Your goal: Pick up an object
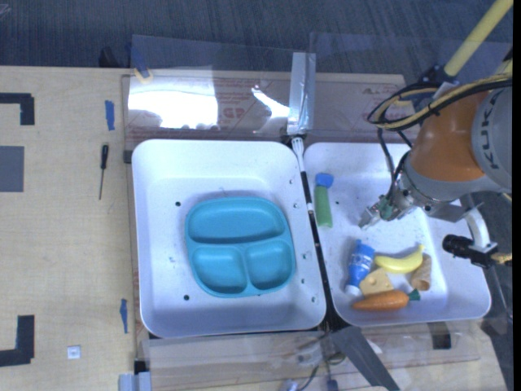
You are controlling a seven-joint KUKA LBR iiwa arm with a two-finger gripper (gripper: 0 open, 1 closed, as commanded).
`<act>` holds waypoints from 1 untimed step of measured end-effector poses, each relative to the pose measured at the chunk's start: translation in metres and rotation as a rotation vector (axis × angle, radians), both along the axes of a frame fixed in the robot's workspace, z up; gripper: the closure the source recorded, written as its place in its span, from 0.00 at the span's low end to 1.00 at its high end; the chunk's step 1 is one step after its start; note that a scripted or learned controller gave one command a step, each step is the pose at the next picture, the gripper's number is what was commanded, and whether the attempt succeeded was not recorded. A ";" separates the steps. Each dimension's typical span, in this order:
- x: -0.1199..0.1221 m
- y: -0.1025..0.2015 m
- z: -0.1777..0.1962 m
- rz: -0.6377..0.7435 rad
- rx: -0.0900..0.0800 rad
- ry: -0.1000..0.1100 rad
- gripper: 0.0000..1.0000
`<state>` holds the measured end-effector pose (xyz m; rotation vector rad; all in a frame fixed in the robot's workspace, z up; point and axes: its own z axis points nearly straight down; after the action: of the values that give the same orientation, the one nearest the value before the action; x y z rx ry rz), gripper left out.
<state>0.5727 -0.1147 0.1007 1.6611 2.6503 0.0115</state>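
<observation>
The pincer [379, 213] hangs low in the right bin [468, 304]; whether it is apart or together, I cannot tell. Candidates cluster just below it: banana [402, 261], carrot [381, 301], blue-capped tube [357, 269]. Best to descend squarely over one isolated piece, probably the banana.

The letters "KU" read down the grey arm [488, 141] at the right edge.

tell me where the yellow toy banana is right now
The yellow toy banana lies in the right white bin, near its front, between the blue-and-white bottle and the tan piece, above the orange carrot.
</observation>
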 end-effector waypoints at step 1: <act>0.000 0.000 -0.001 0.000 0.001 0.002 0.00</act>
<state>0.5722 -0.1147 0.0997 1.6623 2.6515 0.0108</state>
